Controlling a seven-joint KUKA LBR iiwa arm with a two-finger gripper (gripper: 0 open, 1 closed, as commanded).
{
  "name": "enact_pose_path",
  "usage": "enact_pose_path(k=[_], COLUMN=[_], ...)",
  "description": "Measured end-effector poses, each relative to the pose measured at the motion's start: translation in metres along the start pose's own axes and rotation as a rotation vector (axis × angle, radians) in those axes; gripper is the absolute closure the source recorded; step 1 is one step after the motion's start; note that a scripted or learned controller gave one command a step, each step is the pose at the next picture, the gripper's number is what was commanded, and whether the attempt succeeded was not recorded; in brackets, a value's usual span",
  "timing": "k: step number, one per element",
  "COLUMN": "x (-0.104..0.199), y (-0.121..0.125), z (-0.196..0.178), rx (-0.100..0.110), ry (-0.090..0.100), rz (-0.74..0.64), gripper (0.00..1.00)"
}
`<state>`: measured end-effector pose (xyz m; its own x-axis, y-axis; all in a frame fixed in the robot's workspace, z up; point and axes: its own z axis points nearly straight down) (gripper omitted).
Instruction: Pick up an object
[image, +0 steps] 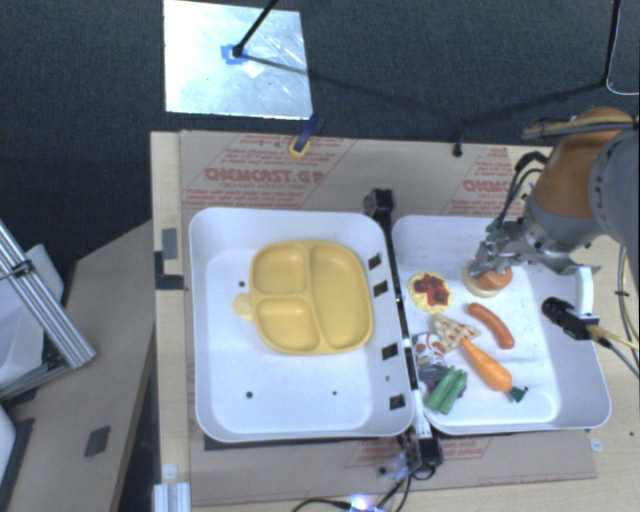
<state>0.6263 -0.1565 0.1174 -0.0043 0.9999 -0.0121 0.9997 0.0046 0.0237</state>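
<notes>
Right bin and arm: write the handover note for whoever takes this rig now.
Gripper: down in the right bin, at its far end, right over a round tan piece. Whether it is open or shut cannot be told from this view, so no grasp is confirmed.
Right bin things: small pizza, sausage, pizza slice, carrot, green piece near the front.
Left bin: yellow divided plate.
Done: arm placed at the tan piece.
Left: confirm a grip, then lift something clear of the bin.
</notes>
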Motion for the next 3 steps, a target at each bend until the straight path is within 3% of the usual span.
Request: enact_pose_path(k=[1, 2, 3], x=[-0.01, -0.011, 0.042], y=[0.007, 0.011, -0.007], z=[-0.054, -0.109, -0.1], rx=[0.016, 0.015, 0.023], ry=[0.01, 0.01, 0.014], rz=[0.001, -0.001, -0.004], gripper=[1.0, 1.0, 1.0])
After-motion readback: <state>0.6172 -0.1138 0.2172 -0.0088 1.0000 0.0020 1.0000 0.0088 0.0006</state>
